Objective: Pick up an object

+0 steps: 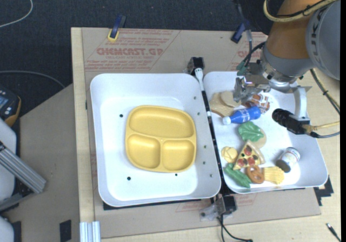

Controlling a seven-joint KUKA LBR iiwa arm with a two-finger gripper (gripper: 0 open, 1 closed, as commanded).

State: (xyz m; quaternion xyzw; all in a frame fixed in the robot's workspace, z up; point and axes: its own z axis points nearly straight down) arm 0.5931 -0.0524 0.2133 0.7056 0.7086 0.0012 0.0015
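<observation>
You can read red print on the brown board (162,46) that lies on the worktop behind the two bins: "CHEMCAST GP", seen upside down from this camera, in large letters. Smaller red lines run beneath it and along the board's edges, but they are too faint and small for you to make out. Nothing else carries lettering you can read.

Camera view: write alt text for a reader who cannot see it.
A grey and orange robot arm's gripper hangs over the right white bin, above a blue bottle and toy food including a pizza slice. The left white bin holds a yellow divided plate.
</observation>
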